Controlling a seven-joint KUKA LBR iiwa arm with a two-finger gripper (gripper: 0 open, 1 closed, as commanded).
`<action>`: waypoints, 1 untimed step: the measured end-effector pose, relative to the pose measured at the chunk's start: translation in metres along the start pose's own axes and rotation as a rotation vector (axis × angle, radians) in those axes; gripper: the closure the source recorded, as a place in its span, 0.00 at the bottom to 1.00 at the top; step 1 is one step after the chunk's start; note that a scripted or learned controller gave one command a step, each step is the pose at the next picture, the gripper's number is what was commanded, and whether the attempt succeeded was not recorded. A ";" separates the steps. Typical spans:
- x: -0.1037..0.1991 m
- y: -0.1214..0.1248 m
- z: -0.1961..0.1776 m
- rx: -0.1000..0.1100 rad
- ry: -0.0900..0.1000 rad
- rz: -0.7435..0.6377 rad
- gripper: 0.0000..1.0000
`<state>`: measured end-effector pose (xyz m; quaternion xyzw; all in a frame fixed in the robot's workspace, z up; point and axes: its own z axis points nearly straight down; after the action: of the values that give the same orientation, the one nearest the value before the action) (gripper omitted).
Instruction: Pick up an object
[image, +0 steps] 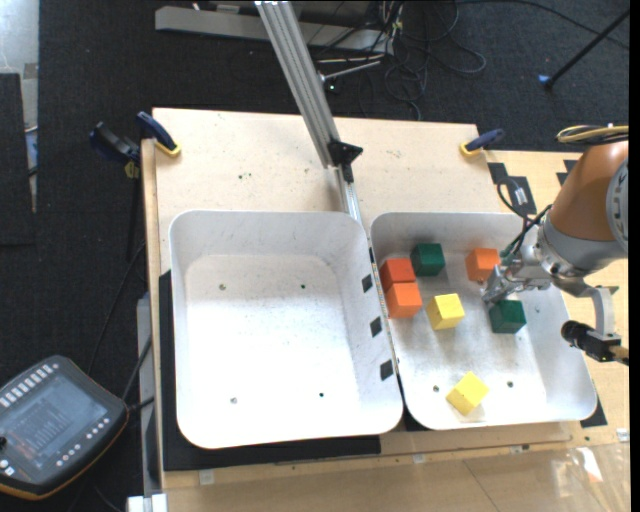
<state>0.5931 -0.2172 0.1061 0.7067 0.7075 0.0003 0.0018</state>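
Two shallow white bins sit side by side on the bench. All the blocks lie in the right bin (560, 395): two orange cubes (401, 286) touching near its left wall, a green cube (428, 258) just behind them, another orange cube (482, 263) farther right, a yellow cube (446, 310) mid-bin, a second yellow cube (467, 393) near the front, and a green cube (508, 316) on the right. Over that last one hangs the gripper (498, 292); whether its claw is spread or closed I cannot tell. Beside it lies the left bin (190, 250).
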 end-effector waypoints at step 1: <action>-0.002 -0.004 -0.062 -0.004 -0.001 0.001 1.00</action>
<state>0.5891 -0.2190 0.1686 0.7072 0.7070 0.0014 0.0035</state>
